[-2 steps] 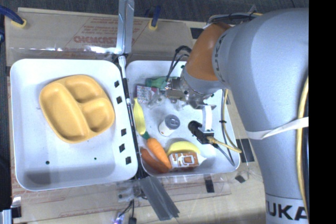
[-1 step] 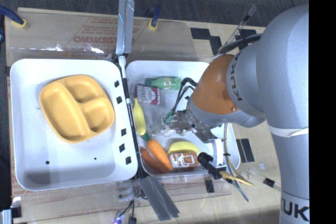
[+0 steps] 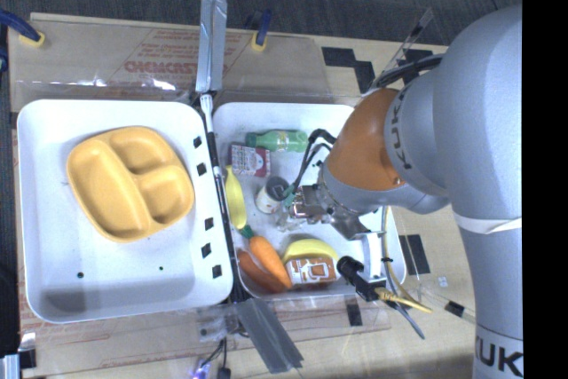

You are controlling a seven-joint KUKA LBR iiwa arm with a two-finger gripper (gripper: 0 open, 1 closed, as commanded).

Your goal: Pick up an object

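Note:
My gripper is low in the right bin, near its middle. Just left of it sits a small white and grey round thing. A yellow rounded object lies directly in front of the gripper, beside an orange-brown packet. An orange carrot rests at the bin's front left. Along the left wall lies a yellow banana. Toward the back are a green bottle and a red packet. Nothing shows between the fingers.
The left bin holds a yellow divided plate. A metal divider strip runs between the bins at the back. The arm's orange band and grey body cover the right bin's right side.

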